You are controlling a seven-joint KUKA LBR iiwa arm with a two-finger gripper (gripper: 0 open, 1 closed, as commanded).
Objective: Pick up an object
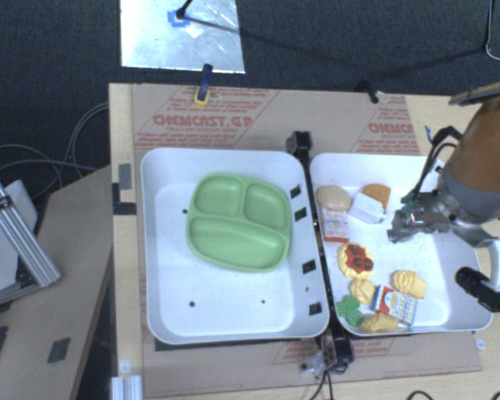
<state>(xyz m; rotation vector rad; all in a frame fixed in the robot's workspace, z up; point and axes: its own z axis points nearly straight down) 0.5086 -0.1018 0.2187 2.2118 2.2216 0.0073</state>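
- Over the right bin (447,261), near its far-right part, the pincer (407,222) hangs at the end of the arm (475,202), which comes in from the right edge of the view.
- Whether the pincer is clenched or released cannot be told: it shows as a dark, blurred shape, and nothing can be made out in its grip.
- Just left of the pincer lies a white block (366,212), with an orange piece (377,194) touching it on the far side.
- Further left of the pincer, past the white block, sits a tan bun (333,197), and a red-and-white packet (335,226) lies just on the bun's near side.
- Nearer the camera than the pincer and to its left lies a yellow slice with red spots (355,260).
- Directly on the near side of the pincer, apart from it, lies a crinkled yellow piece (409,283).
- Below that, at the near wall of the bin, a printed carton (397,305) lies close among a green piece (347,310) and small yellow bits.
- Well to the left of the pincer, across the divider, the left bin (168,265) holds a green divided tray (237,222).
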